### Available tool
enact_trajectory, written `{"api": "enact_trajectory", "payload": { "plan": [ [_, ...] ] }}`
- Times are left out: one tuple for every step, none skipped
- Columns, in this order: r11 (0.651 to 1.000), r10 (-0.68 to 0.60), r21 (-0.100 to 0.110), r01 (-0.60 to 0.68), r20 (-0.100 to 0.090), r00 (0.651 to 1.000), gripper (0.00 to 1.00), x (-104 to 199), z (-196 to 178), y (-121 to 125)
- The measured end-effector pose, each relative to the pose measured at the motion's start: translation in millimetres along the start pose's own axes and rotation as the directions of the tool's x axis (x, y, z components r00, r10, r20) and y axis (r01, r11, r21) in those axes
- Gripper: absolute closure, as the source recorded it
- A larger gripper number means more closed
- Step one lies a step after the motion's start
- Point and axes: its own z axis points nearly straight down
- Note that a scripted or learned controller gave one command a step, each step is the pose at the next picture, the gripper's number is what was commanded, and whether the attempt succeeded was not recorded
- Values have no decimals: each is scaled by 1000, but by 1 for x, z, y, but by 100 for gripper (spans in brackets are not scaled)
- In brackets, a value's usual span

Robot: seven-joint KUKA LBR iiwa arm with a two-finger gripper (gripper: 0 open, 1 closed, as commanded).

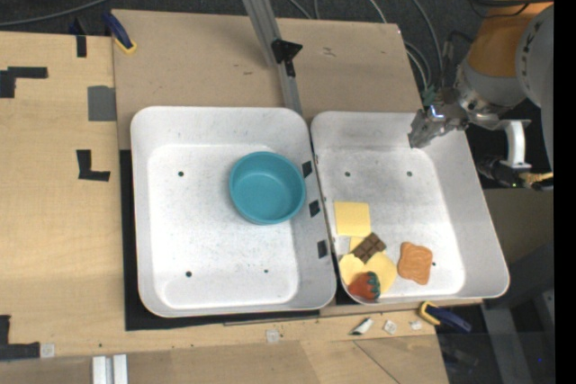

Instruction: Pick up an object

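End effector is hovering over the upper rt corner of the rt bin; can't tell its state from this angle. Pickable items are sitting low in that bin: yellow square, brown piece, orange piece, red item. Blue bowl is resting in the left bin.

Single fixed camera, high above bench, looking down at slant. Both shallow white plastic bins fully framed, mid-distance. Grey arm with orange band enters from frame right.
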Motion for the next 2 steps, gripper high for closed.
{"api": "enact_trajectory", "payload": {
  "plan": [
    [1000,1,1,-1,0,1000,100,2,-43,2],
    [1000,0,0,0,0,1000,100,2,-96,4]
  ]
}}
